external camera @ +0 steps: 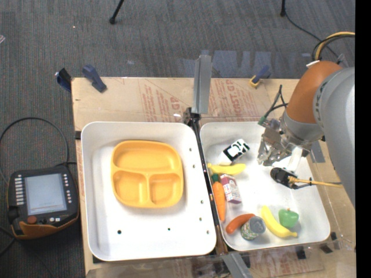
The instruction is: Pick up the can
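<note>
Right bin (324, 216): the can (253, 228) stands at the front edge, touched by a red pepper (238, 222) and a banana (276, 222), with a green pepper (288, 217) beside them. The claw (271, 153) hovers well apart, near the bin's rear; whether open or closed cannot be told.

Yellow divided plate (148, 174), orange carrot (219, 200), green pepper (288, 218)

Glossy yellow plastic tray (148, 174) in the smooth white plastic bin (93, 213); bare wooden counter (139, 100) at twelve o'clock; the can (253, 229) looks dull metal.
</note>
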`<state>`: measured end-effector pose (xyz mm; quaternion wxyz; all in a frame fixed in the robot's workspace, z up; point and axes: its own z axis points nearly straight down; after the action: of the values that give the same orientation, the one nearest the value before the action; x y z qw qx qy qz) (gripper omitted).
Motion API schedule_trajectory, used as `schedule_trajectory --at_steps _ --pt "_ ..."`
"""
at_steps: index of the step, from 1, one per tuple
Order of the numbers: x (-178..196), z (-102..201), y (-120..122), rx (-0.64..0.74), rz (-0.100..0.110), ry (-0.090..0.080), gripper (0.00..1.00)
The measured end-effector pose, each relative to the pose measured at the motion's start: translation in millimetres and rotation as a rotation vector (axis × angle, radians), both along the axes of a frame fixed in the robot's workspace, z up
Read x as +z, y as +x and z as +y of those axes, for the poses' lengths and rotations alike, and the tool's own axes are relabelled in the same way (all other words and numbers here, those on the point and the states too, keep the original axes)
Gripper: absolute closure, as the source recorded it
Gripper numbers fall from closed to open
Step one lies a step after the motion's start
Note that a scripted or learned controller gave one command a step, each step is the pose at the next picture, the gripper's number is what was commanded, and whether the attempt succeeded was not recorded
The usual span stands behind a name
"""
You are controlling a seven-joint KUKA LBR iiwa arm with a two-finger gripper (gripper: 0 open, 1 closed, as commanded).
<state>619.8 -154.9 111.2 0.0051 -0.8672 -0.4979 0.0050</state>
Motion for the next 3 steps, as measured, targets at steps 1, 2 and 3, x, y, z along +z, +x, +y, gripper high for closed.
schedule_trajectory --at_steps 1,2,3 --pt "80.2 37.5 -22.7 0.082 -0.009 -0.001 1.0" --pt "121.2 113.1 -54.5 0.059 -0.006 -0.002 1.0" --pt "127.7 113.5 -54.4 0.061 0.002 0.0 1.0"
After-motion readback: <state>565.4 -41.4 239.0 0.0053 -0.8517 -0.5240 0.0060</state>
